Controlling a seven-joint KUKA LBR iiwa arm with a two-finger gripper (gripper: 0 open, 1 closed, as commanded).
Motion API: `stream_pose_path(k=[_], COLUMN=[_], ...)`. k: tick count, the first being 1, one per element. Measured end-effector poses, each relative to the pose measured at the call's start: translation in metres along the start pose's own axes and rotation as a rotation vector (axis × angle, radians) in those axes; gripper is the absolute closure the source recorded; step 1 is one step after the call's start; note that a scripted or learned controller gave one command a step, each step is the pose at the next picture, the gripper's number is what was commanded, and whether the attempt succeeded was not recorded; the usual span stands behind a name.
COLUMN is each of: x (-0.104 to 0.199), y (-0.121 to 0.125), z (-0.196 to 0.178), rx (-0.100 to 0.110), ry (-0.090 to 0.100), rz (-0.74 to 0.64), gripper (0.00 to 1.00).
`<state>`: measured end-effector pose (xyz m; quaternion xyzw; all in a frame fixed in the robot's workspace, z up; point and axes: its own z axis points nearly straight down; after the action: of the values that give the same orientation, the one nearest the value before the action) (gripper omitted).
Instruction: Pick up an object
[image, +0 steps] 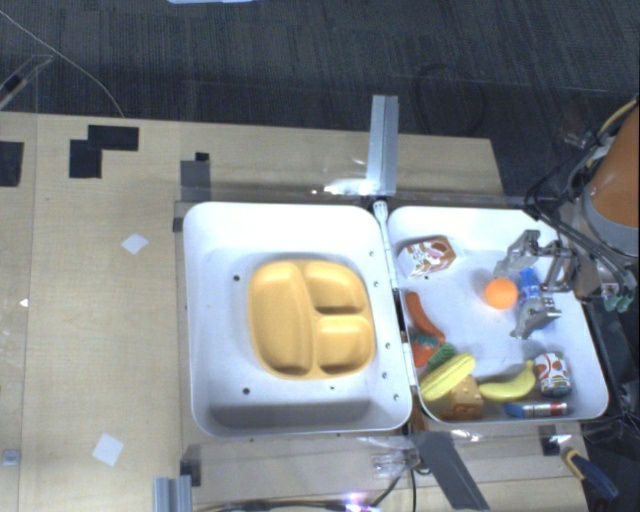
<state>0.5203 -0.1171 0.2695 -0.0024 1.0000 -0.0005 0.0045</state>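
Wood bench (90, 330), 2 white bins. Left bin (210, 300): 1 yellow tray (305, 318). Right bin (470, 232): approx 8 items (front ones heaped, count rough), incl 1 banana (506, 385), 1 can (552, 373). Claw (535, 285) spread wide, holding nothing, just right of orange ball (500, 292). Risk: ball rolls off when fingers close, since it's round and beside claw, not between.

"What is in the left bin (205, 300)?"

"A yellow tray (308, 318) with three dips. It sits in the middle."

"What is under the bins?"

"A light wooden bench (90, 330). It has black squares (103, 148) near the far left corner and small pale patches (134, 243). A grey metal post (384, 140) stands up behind, between the two bins."
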Motion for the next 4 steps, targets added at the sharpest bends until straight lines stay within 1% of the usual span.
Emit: stream_pose_path(k=[1, 2, 3, 4], x=[0.012, -0.016, -0.021, 0.010], y=[-0.016, -0.063, -0.087, -0.080], z=[0.171, 0.156, 0.166, 0.154], rx=[0.001, 0.001, 0.000, -0.008], ry=[-0.006, -0.002, 0.000, 0.007], rz=[0.043, 0.307, 0.689, 1.005], gripper=[0.00, 0.00, 0.00, 0.00])
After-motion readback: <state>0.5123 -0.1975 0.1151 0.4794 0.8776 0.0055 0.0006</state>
